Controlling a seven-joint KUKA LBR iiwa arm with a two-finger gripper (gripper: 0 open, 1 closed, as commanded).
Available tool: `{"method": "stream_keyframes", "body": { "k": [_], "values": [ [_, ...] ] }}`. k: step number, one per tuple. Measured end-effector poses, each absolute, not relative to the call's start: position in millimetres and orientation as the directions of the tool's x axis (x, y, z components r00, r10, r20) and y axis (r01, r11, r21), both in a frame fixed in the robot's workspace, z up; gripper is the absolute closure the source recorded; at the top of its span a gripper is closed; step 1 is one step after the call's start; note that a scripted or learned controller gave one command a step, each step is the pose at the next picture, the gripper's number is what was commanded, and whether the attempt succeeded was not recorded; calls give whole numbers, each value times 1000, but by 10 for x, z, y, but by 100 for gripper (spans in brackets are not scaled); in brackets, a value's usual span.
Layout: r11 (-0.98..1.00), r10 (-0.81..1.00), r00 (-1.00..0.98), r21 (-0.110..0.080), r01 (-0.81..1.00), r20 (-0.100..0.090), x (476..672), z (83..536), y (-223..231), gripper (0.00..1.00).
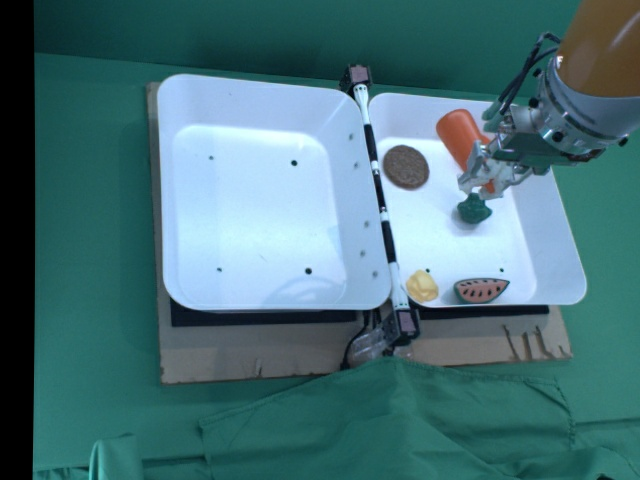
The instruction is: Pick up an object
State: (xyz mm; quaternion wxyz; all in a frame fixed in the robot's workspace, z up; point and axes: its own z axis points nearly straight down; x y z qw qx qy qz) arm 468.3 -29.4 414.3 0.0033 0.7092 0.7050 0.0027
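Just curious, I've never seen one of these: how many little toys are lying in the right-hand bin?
5: an orange cylinder at the back, a brown disc beside it, a dark green piece under the pincer, and a yellow piece and watermelon slice in front. The arm may hide more.

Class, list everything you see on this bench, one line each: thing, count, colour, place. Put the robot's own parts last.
Bins: two, white; left bin, right bin, side by side.
Round disc: one, brown, right bin, far left part.
Cylinder: one, orange, right bin, far side.
Small toy: one, dark green, right bin, middle, just under the gripper.
Yellow piece: one, right bin, near left corner.
Watermelon slice: one, red and green, right bin, near edge.
Cloth: green, under everything.
Arm: one, grey and orange, from right.
Gripper: one, grey, above the green toy.
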Motion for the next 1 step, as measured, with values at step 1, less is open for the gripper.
{"method": "stream_keyframes", "body": {
  "k": [1],
  "values": [
    [-8, 1000, 8, -2, 1000, -1, 4670, 3680, -624, 100]
  ]
}}
